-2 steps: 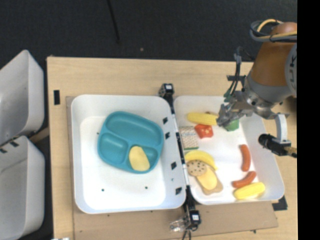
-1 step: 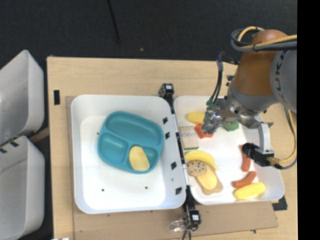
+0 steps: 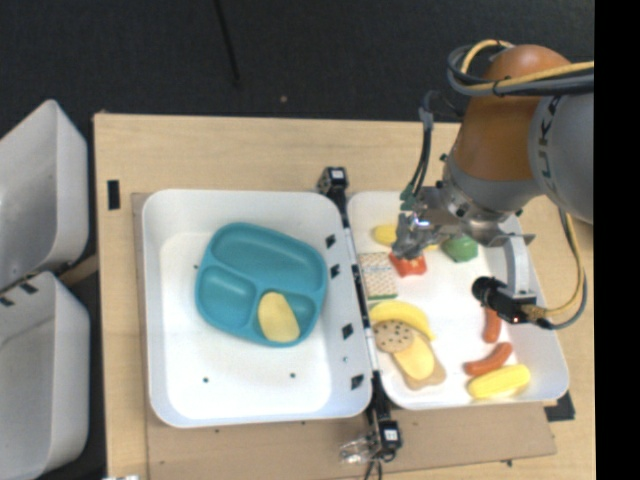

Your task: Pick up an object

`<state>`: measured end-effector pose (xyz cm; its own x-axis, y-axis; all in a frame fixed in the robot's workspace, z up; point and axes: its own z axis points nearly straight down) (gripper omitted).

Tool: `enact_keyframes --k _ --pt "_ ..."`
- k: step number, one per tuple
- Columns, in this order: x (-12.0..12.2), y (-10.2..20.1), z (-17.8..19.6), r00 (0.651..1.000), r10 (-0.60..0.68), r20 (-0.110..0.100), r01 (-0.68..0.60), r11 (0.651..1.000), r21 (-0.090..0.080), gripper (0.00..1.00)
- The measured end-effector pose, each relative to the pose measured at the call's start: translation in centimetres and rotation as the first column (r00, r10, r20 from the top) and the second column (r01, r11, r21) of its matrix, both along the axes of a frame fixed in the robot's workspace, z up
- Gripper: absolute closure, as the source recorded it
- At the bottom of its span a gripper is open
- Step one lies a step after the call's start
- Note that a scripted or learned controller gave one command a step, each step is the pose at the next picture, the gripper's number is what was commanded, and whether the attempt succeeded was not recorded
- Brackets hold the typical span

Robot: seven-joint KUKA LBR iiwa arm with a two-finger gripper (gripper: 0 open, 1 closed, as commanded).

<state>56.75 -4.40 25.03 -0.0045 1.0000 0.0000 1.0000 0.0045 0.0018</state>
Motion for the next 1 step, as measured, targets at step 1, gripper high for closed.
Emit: enact_keyframes --k 1 --pt "0.35 -0.31 -0.34 1.000 -0.004 0.000 0.004 1.000 -0.001 1.00"
